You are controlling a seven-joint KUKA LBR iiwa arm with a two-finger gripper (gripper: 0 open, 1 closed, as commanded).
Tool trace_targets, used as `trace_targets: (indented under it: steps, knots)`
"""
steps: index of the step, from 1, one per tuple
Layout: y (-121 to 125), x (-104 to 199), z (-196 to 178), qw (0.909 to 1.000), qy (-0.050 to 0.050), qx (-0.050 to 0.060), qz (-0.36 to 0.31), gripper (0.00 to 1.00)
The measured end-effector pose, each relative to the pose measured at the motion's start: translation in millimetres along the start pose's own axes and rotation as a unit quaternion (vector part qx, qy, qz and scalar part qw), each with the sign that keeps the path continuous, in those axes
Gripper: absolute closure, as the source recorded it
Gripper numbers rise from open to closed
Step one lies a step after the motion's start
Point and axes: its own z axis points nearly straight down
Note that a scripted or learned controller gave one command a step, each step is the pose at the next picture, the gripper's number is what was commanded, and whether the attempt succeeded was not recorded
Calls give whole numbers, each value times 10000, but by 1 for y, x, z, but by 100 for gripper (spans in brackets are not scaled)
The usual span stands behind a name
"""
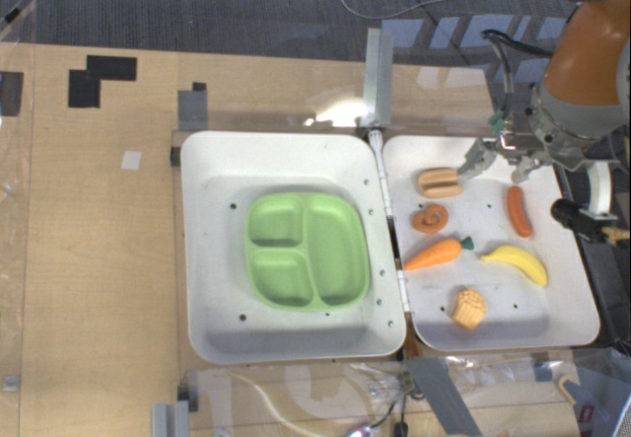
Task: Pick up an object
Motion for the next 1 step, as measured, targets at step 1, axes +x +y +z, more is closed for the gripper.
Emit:
trace_targets:
  steps: [1]
  knots:
    - [52,21,89,9991,0,6,-413,0]
